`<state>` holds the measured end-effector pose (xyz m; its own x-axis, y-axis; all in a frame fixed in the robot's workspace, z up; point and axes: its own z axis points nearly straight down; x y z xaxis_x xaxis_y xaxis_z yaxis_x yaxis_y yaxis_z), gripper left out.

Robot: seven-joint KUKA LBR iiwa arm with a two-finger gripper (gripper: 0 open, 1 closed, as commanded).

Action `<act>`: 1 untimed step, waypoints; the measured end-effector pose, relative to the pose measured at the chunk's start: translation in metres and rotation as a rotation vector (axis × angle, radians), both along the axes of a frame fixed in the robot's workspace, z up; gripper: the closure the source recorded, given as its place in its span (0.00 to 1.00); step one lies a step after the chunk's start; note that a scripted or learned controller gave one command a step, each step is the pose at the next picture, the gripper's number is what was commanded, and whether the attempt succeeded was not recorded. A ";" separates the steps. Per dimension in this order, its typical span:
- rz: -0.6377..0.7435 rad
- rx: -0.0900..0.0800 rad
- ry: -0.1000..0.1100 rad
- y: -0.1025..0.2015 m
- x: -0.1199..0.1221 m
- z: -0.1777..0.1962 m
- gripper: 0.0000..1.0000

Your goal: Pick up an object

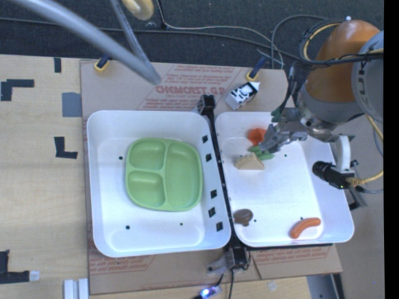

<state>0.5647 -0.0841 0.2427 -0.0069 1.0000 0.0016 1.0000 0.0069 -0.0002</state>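
My gripper reaches down into the upper part of the right bin, right over a small cluster of objects. An orange-red piece lies just left of it, and a green piece sits under its tip. A tan wedge rests just below and left of the tip. Further down the same bin lie a brown lump near the left wall and an orange sausage shape near the front right corner.
The left bin holds a green divided plate. A black divider with clips runs between the bins. Cables and a black fitting hang beside the arm at the right bin's right wall.
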 end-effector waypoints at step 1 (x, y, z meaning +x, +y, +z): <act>-0.001 -0.001 0.003 0.048 -0.008 -0.015 1.00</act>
<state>0.5571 -0.0356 0.2280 -0.0055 1.0000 0.0010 1.0000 0.0055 -0.0032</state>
